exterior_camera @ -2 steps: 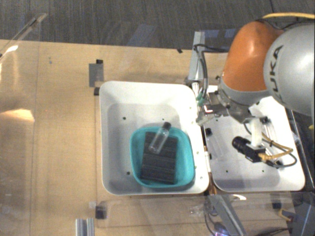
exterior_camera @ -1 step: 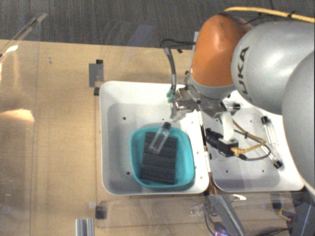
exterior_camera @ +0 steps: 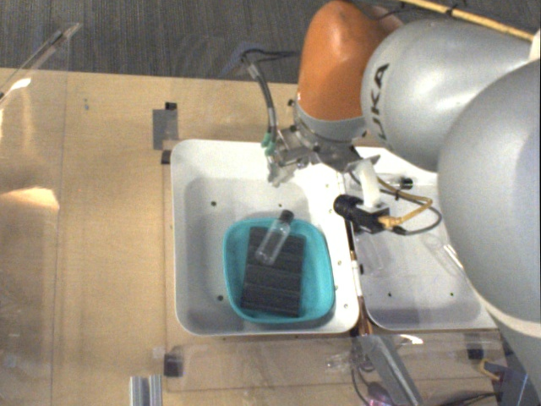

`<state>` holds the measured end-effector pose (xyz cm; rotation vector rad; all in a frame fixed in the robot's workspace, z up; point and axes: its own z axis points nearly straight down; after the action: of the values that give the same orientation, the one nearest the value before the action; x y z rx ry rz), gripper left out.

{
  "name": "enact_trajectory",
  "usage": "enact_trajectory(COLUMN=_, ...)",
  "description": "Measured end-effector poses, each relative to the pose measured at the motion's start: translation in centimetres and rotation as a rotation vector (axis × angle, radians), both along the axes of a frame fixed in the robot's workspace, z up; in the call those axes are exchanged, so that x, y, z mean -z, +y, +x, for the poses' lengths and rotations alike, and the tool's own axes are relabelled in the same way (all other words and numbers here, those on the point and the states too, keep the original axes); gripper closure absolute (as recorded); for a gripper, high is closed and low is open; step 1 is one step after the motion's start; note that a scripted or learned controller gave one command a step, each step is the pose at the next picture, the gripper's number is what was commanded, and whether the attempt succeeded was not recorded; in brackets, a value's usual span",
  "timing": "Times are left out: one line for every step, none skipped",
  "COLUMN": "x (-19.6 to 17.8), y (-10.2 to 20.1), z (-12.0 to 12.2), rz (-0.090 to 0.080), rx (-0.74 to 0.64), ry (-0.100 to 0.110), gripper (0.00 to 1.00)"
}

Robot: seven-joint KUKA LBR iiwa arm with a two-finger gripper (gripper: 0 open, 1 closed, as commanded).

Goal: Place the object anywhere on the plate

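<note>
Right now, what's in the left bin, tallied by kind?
Teal plate: 1
Dark ridged block, lying on the plate: 1
Clear vial with dark cap, lying on the block: 1
Total: 3

Grey arm [exterior_camera: 456, 117] reaching in from right, hand [exterior_camera: 281, 166] pointing down

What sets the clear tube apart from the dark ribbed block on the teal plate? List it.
The clear tube is see-through with a dark cap; the dark ribbed block is opaque and near black. The tube is slim and round; the block is broad, flat and ridged. The tube lies partly on top of the block, while the block sits directly on the teal plate. Both lie on that plate, slanted the same way.
</note>
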<state>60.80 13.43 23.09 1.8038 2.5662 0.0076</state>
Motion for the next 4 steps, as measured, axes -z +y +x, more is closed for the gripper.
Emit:
enact_trajectory(x=-13.9, y=4.3, z=2.1, rz=0.000, rx=-0.165, ry=-0.007, gripper=1.00)
enact_trajectory(x=-6.7, y=9.3, z=6.1, rz=-0.001, rx=-0.363, ry=-0.003, gripper=1.00)
enact_trajectory(x=8.3, y=8.7, z=5.8, rz=-0.001, rx=-0.349, ry=0.003, gripper=1.00)
enact_trajectory(x=-0.2, y=9.5, z=1.9, rz=-0.001, rx=-0.508, ry=-0.004, gripper=1.00)
